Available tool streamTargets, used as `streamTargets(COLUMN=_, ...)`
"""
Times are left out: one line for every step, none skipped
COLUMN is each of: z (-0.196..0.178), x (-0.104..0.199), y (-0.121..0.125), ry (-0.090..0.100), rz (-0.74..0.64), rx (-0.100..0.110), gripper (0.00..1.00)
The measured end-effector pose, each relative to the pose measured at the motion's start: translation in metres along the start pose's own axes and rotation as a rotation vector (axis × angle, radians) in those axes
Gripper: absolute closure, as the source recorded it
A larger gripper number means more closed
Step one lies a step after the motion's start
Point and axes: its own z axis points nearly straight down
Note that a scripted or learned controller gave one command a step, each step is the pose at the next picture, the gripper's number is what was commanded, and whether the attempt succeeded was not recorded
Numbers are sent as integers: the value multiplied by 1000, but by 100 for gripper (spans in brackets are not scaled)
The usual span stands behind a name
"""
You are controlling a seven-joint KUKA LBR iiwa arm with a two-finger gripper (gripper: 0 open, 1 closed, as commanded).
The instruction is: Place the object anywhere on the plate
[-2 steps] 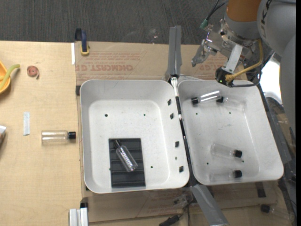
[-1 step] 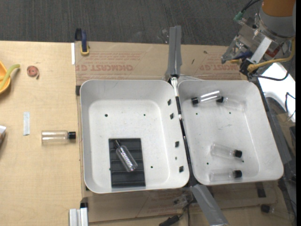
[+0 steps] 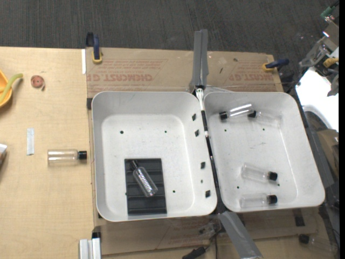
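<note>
The left bin (image 3: 148, 155) contains a dark ribbed plate (image 3: 145, 188) near its front wall. One clear bottle (image 3: 145, 179) lies tilted on this plate. The right bin (image 3: 261, 150), touching the left bin, contains three clear bottles with black caps (image 3: 237, 113). Another bottle (image 3: 67, 155) lies on the bench, left of the left bin. The gripper state: cannot tell.
</note>
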Motion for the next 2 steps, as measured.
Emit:
streamTargets(z=32, x=-13, y=33, ry=-1, rz=52, rx=2, gripper=0)
streamTargets(z=37, x=-17, y=46, ry=1, rz=157, rx=1, gripper=0)
